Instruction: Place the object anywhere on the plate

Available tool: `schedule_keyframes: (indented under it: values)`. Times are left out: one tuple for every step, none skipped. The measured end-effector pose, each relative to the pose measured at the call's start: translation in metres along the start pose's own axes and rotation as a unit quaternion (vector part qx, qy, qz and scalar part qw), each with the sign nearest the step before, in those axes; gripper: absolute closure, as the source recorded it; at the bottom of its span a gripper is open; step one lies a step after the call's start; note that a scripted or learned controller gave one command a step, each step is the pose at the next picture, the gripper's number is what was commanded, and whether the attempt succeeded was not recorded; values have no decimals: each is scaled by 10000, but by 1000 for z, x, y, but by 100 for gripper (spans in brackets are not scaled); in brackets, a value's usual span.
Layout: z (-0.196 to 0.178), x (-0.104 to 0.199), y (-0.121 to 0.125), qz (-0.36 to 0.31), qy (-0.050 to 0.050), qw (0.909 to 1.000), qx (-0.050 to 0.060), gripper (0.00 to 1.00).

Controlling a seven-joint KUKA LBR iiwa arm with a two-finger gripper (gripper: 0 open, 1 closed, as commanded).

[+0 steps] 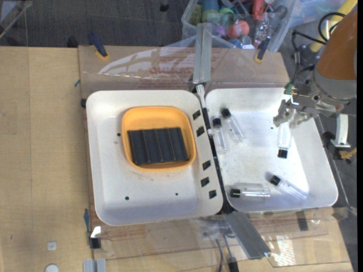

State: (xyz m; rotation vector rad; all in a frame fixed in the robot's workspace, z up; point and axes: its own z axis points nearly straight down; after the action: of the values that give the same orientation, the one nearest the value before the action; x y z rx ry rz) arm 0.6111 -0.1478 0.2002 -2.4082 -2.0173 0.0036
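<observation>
An orange plate (pixel 128 119) lies in the left bin (pixel 102 169) with a black ribbed block (pixel 157 145) resting on it. Several clear vials with black caps lie in the right bin (pixel 317 174): two near its left wall (pixel 220 137) (pixel 233 126), one at the front (pixel 250 192), one at the front right (pixel 288 188). Another vial (pixel 283 142) points straight down from my gripper (pixel 285 118), cap at its lower end. Whether that vial is gripped or lies on the bin floor is unclear. The gripper hovers over the right bin's far right part.
A clear tub of colourful toys (pixel 238 10) stands behind the bins. A divider with black clips (pixel 205 152) separates the two bins. Cables and the arm's orange band (pixel 340 55) crowd the right side.
</observation>
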Motion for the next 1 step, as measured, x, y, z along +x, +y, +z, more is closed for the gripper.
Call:
schedule_keyframes:
  values:
    - [20, 34, 51, -1289, 1, 9917, -21, 100]
